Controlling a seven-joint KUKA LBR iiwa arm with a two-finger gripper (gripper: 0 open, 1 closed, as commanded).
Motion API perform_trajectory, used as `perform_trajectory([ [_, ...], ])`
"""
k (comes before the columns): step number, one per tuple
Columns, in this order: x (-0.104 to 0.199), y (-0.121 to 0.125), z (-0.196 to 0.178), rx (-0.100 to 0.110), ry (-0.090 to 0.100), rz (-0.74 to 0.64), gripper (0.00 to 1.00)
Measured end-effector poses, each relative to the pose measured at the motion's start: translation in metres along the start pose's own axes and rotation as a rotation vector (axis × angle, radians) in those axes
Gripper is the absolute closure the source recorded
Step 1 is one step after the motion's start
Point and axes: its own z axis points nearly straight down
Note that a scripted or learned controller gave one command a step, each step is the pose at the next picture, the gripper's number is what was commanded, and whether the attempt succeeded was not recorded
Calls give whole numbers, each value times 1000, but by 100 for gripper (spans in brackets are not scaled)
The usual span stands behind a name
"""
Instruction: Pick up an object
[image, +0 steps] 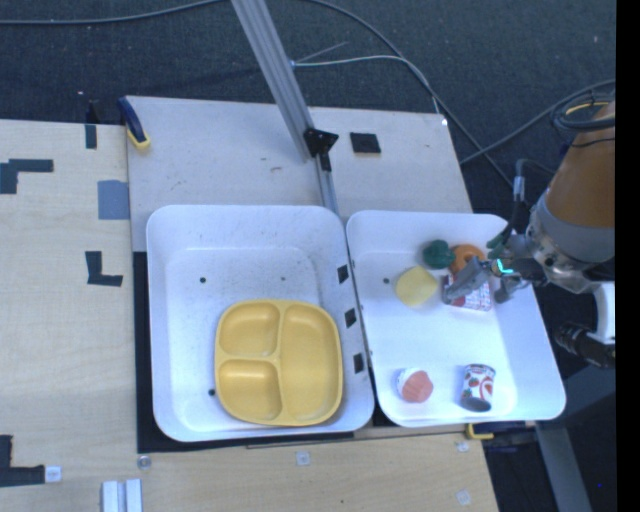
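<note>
Two bins on bench. Gripper (483, 283) in right bin (520, 340) blurred, jaw state unreadable, partly covering orange object (465, 257); green (435, 252) and yellow (416, 287) objects just beside it.

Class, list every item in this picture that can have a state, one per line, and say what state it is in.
Yellow tray: flat in the left bin, compartments up.
Yellow ball: resting in the right bin.
Green item: resting beside an orange item.
Can: lying near the front rim.
Red-and-white item: resting left of the can.
Gripper: low in the right bin, over a small packet.
</note>
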Motion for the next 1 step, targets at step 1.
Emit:
perform_trajectory([
  [1,0,0,0,-1,0,0,0],
])
